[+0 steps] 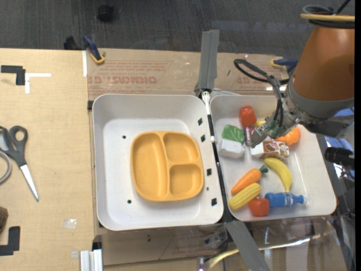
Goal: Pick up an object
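Note:
The right bin point(316, 168) holds several toy foods. Among them are a red pepper point(246, 116), a green leafy piece point(232, 132), a white block point(230, 148), an orange piece point(291, 135), a brown-and-white pack point(275, 148), a banana point(280, 171), a carrot point(247, 179), a corn cob point(245, 196), a red tomato point(259, 206) and a blue bottle point(285, 199). My gripper point(264, 134) hangs low over the bin's upper middle, just above the brown-and-white pack and beside the orange piece. The wrist hides part of what lies under it.
The left bin point(107, 151) holds a yellow divided plate point(167, 165). Scissors point(20, 157) lie on the bench at far left. The arm's orange band point(330, 44) fills the upper right, with black cables point(256, 72) beside it.

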`<state>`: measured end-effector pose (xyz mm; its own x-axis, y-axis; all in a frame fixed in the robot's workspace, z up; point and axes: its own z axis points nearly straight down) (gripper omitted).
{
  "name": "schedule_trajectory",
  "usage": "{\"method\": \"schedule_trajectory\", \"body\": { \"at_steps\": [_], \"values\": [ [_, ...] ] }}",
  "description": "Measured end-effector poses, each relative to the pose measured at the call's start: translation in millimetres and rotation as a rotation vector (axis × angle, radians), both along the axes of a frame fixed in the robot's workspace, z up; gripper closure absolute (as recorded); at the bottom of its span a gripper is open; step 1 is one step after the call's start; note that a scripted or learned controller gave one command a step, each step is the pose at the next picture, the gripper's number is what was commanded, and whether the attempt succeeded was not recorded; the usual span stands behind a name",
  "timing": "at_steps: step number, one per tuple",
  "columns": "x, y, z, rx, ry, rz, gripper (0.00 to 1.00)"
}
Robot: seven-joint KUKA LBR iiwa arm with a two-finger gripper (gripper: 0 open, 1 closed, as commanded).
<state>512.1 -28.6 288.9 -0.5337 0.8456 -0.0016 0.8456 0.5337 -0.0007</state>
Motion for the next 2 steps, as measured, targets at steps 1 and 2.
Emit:
{"method": "schedule_trajectory", "body": {
  "at_steps": [1, 2],
  "values": [
    [47.8, -87.7, -194.0, 0.000, 0.000, -0.012, 1.00],
    [48.8, -80.9, -194.3, 0.009, 0.001, -0.003, 0.00]
  ]
}}
